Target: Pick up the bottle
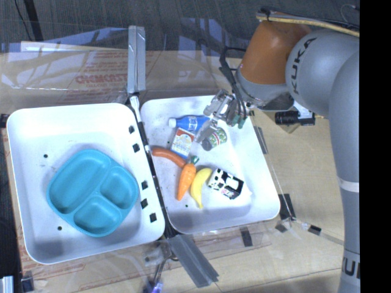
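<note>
Although the end effector (225, 116) hovers just above the bottle (197, 133) lying in the right bin (263, 194), whether it is apart or together I cannot tell, so lifting remains

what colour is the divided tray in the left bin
Light blue, a plain turquoise-like shade with no pattern. The divided tray shows best in the camera view.

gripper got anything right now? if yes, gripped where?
Cannot be told. The gripper is down over the bottle in the right bin, near its dark-capped end, but the view does not show the bottle between its fingers.
</note>
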Available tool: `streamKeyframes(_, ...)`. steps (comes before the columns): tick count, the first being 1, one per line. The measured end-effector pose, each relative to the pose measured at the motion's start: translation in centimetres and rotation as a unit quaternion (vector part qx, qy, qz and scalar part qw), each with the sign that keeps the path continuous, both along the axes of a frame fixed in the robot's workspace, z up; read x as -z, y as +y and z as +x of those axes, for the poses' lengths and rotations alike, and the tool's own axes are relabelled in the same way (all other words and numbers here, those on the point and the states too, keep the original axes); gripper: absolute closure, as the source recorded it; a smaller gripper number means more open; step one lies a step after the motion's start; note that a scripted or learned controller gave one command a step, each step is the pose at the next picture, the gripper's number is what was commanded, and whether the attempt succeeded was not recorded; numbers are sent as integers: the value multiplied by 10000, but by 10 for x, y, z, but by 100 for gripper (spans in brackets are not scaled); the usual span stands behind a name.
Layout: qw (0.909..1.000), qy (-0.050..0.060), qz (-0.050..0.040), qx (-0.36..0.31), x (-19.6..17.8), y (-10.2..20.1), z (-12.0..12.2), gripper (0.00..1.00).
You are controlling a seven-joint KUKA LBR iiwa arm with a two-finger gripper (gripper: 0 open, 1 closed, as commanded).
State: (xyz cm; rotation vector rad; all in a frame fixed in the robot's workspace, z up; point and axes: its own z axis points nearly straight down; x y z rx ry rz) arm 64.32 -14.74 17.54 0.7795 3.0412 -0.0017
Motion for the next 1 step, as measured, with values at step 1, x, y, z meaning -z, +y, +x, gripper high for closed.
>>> streamKeyframes(1,9989,-118,-18,-449,61,21,13,0)
